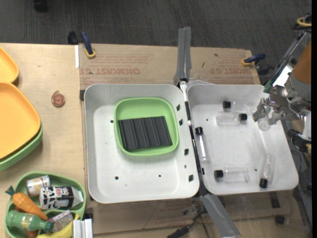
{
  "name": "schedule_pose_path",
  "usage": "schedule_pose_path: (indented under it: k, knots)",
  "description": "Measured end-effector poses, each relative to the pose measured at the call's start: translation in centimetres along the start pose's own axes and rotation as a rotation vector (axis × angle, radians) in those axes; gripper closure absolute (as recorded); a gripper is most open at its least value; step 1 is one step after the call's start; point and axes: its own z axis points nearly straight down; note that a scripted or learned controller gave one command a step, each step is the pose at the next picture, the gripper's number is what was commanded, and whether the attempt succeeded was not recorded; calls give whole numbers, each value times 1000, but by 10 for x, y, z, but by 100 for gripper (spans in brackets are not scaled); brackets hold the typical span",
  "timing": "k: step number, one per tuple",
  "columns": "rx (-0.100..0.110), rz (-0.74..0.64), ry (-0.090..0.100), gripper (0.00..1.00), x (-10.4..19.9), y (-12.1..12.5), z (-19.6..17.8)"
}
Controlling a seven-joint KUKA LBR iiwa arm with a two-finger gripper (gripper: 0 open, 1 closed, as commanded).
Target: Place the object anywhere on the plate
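A green square plate (123, 109) lies in the left bin (99, 148), and a dark ribbed slab (146, 133) rests on it. Several clear bottles with black caps lie in the right bin (247, 148): one near the back (229, 118), one along the left wall (201, 145), one at the front (234, 174) and one at the front right (267, 166). My gripper (263, 116) hangs over the right bin's right edge, above and to the right of the back bottle. Something clear and blurred shows just under it.
On the wooden bench to the left are stacked orange plates (17, 118) and a green bowl of toy food (42, 205). Clamps (88, 48) hold the cardboard behind the bins. A metal bar (184, 53) runs between the bins.
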Motion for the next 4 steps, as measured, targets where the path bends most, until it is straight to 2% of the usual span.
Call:
schedule_pose_path:
  k: [1, 2, 3, 4]
  knots:
    - [0, 0, 0, 0, 0, 0, 0]
    - [2, 121, 1, 0, 34, -31, 6]
    - [0, 277, 0, 0, 13, -71, -39]
    - [4, 461, 0, 0, 74, -69, 11]
